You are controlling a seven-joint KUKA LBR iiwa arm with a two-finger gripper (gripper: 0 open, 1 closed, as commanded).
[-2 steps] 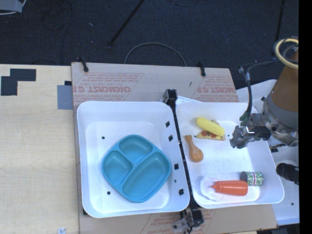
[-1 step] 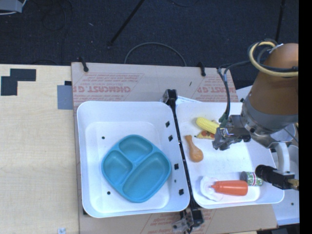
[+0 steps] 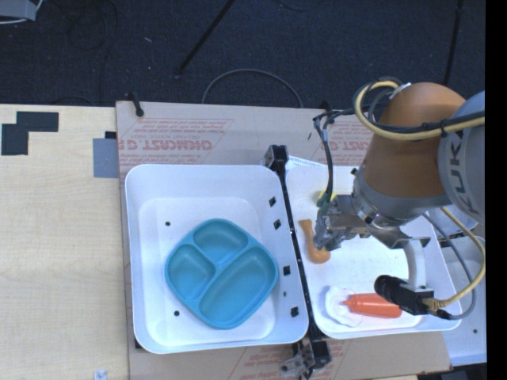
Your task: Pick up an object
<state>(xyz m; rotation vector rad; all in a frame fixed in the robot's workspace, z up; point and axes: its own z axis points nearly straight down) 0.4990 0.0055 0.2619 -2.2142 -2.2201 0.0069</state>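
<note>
Camera view, landmark: we take the black divider (image 3: 287, 236) between the two bins as our reference for every place below.

Left bin (image 3: 150, 188): on the far side of the divider from the arm; we see a blue sectioned plate (image 3: 221, 272) lying flat in it, near the divider but not touching it.

Right bin (image 3: 313, 176): on the arm's side of the divider; the arm's orange band (image 3: 412, 145) hangs over most of it.

Gripper (image 3: 321, 240): we see it low in the right bin, just beside the divider, right above a small orange object.

Pincer state: we cannot tell whether it stands apart or together, as the wrist body hides it from above.

Small orange object (image 3: 316, 252): just beside the divider, touching or directly under the gripper tip; we judge it the likely target, though we cannot see that it is held.

Orange-red tube (image 3: 372, 305): farther from the divider, toward the near rim, lying on a white item (image 3: 339, 307).

Risk, slip: we judge the small piece could squirt out sideways, since it looks rounded and short.

Risk, wall: so close to the divider, one side of the tool may strike it and stop short of the piece.

Risk, cables: the yellow hose (image 3: 459, 283) loops low near the tube and could drag it.
</note>
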